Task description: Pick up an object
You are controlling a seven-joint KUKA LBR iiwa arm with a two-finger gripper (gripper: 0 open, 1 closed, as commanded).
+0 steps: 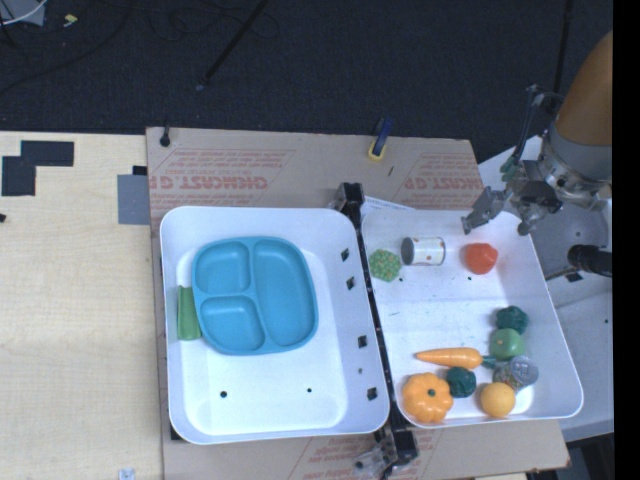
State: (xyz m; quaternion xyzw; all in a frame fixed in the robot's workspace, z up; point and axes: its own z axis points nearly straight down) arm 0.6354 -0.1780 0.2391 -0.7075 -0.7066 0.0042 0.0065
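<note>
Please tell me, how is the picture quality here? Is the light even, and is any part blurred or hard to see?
Camera view: light is even and soft, with faint shadows under the blue plate and the carrot; no strong glare on the right bin; the toys look fairly sharp, yet the claw is small and cluttered, its state unclear; the floor behind is very dark.

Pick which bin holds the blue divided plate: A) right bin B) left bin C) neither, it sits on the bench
B: the blue divided plate lies inside the left bin, next to a green block, while the right bin holds the toy fruit and vegetables.
</note>
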